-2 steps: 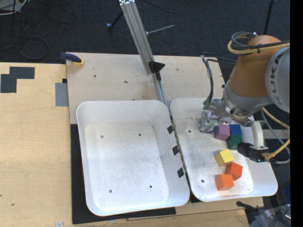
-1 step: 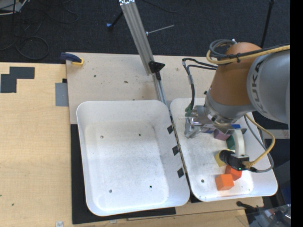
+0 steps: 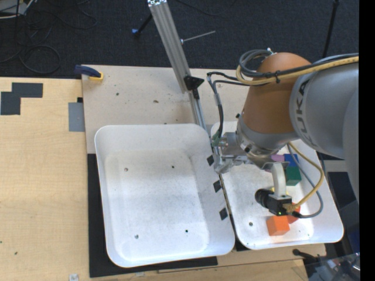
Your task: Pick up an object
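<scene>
My gripper (image 3: 225,158) hangs low over the far left part of the right bin (image 3: 319,230), close to the wall it shares with the left bin. An orange block (image 3: 278,225) lies near that bin's front edge. A green block (image 3: 292,175) sits to the right of the wrist, with a blue piece (image 3: 292,158) and a purple piece (image 3: 278,157) just behind it, all partly covered by the arm. Nothing shows clearly in the gripper.
The left bin (image 3: 117,157) is a wide shallow white tray beside the right one. A slanted aluminium post (image 3: 174,45) rises behind the bins. The bulky grey and orange arm (image 3: 275,104) covers the far part of the right bin.
</scene>
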Available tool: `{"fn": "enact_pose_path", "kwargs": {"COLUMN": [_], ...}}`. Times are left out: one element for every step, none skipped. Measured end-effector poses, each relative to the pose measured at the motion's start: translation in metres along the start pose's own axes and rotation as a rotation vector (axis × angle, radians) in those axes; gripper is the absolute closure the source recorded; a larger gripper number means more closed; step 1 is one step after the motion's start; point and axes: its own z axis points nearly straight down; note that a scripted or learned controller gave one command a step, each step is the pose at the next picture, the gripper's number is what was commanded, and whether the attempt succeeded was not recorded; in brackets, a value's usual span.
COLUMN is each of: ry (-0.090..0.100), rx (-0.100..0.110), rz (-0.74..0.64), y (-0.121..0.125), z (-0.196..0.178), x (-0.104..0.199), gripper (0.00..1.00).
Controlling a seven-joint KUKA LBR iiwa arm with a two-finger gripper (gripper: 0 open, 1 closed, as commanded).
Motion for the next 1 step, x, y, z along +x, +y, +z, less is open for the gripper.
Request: {"fn": "enact_pose_path", "kwargs": {"ry": [0.0], "rx": [0.002], "rz": [-0.001], "y": [-0.015], "z": [0.0069], "x": [0.0557], "gripper": [1.0]}}
